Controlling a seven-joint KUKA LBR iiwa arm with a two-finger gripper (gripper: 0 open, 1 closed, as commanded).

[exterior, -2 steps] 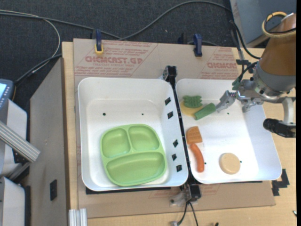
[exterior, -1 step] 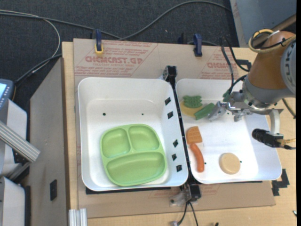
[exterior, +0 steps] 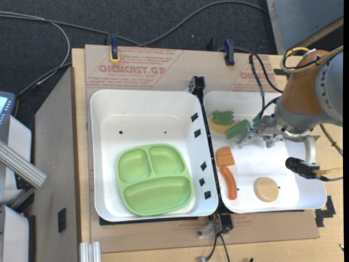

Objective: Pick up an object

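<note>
Low in the right bin (exterior: pixel 305 198), near its far wall: the gripper (exterior: pixel 248 134), grey and partly buried under the arm's own wrist and cables. Impossible to judge how wide the claw stands or whether it has hold of anything. Right at its tip, a dark green block (exterior: pixel 237 129), tilted, touching or very nearly so (cannot tell which). Just behind that, a leafy green toy (exterior: pixel 222 116) lying over a yellow piece (exterior: pixel 217 128), mostly covered. Nearer the front: an orange chunk (exterior: pixel 224 157), a red-orange stick (exterior: pixel 231 183), a tan disc (exterior: pixel 266 189). In the left bin (exterior: pixel 103 146), a green divided plate (exterior: pixel 155 178).
</note>
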